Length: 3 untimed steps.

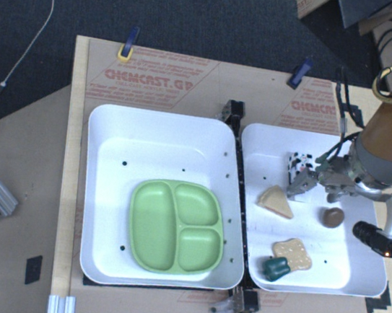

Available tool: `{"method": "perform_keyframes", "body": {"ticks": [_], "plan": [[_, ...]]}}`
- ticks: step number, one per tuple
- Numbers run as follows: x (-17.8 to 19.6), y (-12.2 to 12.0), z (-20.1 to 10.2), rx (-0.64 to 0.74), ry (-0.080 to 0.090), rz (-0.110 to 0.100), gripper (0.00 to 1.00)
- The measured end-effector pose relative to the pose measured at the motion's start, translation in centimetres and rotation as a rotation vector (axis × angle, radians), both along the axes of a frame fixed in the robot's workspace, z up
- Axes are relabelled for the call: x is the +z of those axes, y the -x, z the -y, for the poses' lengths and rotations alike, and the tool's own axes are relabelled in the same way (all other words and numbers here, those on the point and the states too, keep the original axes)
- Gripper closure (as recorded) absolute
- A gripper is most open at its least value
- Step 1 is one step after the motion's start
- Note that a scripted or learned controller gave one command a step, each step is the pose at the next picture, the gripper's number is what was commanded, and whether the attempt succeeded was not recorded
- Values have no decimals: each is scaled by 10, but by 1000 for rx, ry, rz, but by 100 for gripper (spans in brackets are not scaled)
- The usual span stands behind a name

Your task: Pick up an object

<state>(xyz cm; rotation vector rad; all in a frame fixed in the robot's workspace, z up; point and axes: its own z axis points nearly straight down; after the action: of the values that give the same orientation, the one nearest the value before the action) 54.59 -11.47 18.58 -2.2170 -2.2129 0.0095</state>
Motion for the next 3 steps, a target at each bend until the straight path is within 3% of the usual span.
{"method": "perform_keyframes", "body": {"ticks": [1,3], "plan": [[5,-3,0,2,2,10,0],[-100,-1,-8,3,-2,10,0]]}}
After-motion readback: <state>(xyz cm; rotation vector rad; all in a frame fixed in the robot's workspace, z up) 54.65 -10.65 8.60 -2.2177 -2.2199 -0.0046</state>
